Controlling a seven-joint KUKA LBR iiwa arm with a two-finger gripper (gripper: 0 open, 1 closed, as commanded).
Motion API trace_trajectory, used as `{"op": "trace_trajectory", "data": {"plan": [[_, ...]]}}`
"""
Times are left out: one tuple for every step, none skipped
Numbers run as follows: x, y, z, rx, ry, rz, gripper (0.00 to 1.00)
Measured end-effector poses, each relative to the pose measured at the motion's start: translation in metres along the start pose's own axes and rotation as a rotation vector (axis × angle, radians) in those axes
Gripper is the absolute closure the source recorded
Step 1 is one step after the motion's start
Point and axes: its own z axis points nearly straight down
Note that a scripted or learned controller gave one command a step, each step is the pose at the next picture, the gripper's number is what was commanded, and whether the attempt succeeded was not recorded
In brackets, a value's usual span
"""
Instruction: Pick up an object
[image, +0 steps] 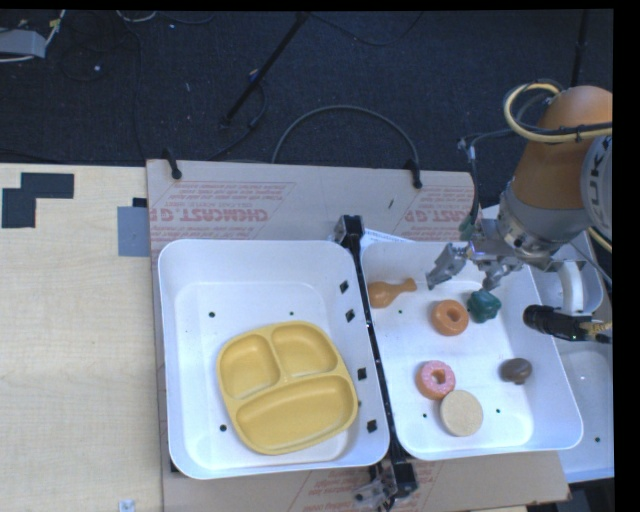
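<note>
My gripper (470, 273) hangs over the back of the right bin (560, 420) with its fingers spread open and nothing between them. A teal object (485, 306) lies just below its right finger. An orange donut (450, 318) sits slightly in front of the gripper. To the left, near the divider, lies an orange drumstick-shaped piece (389, 291). Closer to the front are a pink donut (436, 379), a tan round biscuit (461, 412) and a grey-brown lump (516, 371).
The left bin (190, 300) holds a yellow divided plate (287, 385). A black divider (365, 330) runs between the bins. Cardboard (250, 205) lies under and behind both bins.
</note>
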Motion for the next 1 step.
{"op": "trace_trajectory", "data": {"plan": [[-0.0001, 0.0025, -0.0078, -0.013, -0.001, -0.002, 0.0]]}}
